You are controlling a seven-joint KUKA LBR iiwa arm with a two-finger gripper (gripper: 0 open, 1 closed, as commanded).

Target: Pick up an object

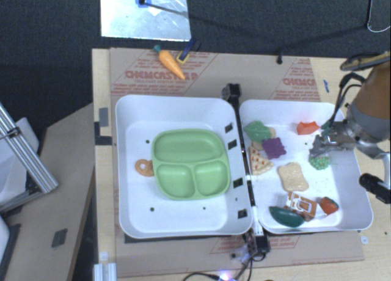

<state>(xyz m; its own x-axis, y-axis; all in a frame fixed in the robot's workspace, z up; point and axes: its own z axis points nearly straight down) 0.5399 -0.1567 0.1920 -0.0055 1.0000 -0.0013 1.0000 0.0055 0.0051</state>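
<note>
The tool [322,146] sits low over the right bin [365,209], near its right wall, directly above a small green toy, apparently a broccoli floret or a pea cluster [319,162]. The spread of the tool cannot be told from this view, and nothing is seen clamped in it. The green toy touches or lies just below the tool tip and is the likely target.

Handling estimate for the green toy: it looks like moulded plastic play food, so light, stiff and not fragile. Its surface appears bumpy and rounded, which gives poor flat contact and may let it roll or squirt out under closing pressure. Take hold across its widest part, low on the body, with the tool centred over it.

Other candidates in the right bin:
- Orange toy piece [307,127], just up and left of the tool; small and angular.
- Toast slice [293,177], flat; hard to get under, so grip by the edges.
- Purple grape bunch [274,148], knobbly.
- Pizza wedge [261,163], thin and flat.
- Green leafy toy [258,131], near the bin divider.
- Dark green item [285,216], a printed carton [302,204] and a red-orange piece [328,205] clustered at the near edge; crowding makes a clean grasp unlikely.

The left bin [131,170] holds a green divided plate [189,164] and a pretzel [144,167]. A toy carrot [170,63] lies on the table [73,151] beyond the bins.
</note>
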